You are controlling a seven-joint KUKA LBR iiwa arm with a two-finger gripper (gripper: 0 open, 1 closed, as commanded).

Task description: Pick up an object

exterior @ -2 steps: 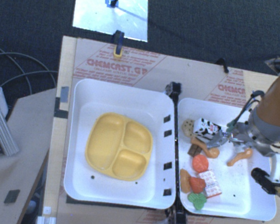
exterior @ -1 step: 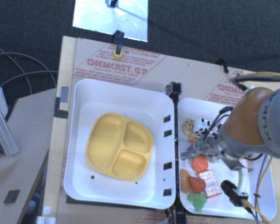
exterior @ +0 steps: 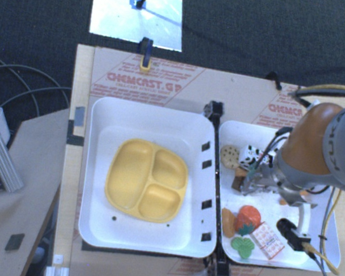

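The left bin (exterior: 93, 219) holds a yellow divided tray (exterior: 147, 180). The right bin (exterior: 330, 244) holds a cookie (exterior: 229, 153), a black-and-white toy (exterior: 247, 156), an orange-red object (exterior: 249, 216), a green piece (exterior: 242, 247) and a patterned packet (exterior: 268, 240). The gripper (exterior: 249, 181) is low among them; whether it grasps anything, I cannot tell.

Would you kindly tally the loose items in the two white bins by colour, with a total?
Yellow: 1, the divided tray in the left bin.
Tan: 1, the cookie.
Black-and-white: 1, the patterned toy.
Brown: 1, the block.
Orange: 1, the piece.
Red: 1, the round toy.
Green: 1, the piece.
Red-and-white: 1, the packet.
Total: 8
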